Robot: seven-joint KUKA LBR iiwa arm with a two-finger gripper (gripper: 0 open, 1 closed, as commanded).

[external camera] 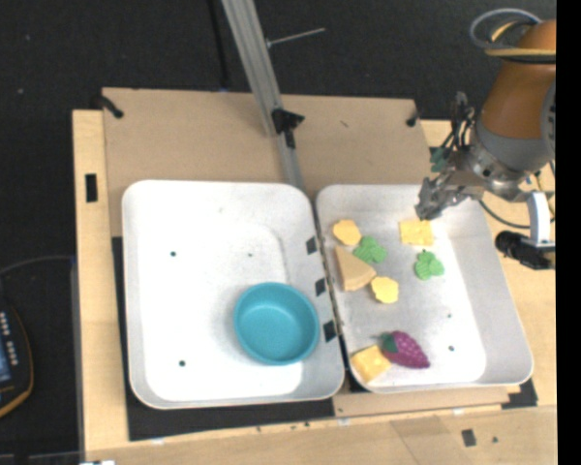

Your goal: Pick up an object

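Dark floor all around, and my tan table (203, 143) sits in the middle of it with the two white bins side by side. I'll use the teal bowl (275, 323) as my reference point. It sits in the left bin (174, 231), down toward the near edge, and it's the one thing in there.

Everything else is to the right of the bowl, in the right bin (484, 327). Just right of the bowl and slightly lower are a yellow block (370, 363) and a purple grape bunch (405, 349), touching each other. Up and right of the bowl: a tan wedge (352, 270), a yellow round piece (346, 232), a green piece (371, 251) and a yellow lump (385, 290). Further right are a second green piece (427, 265) and a yellow square (415, 232).

My gripper (432, 201) hangs right above that yellow square, far up-right of the bowl. Honestly can't tell from here how far open it is or whether it has anything.
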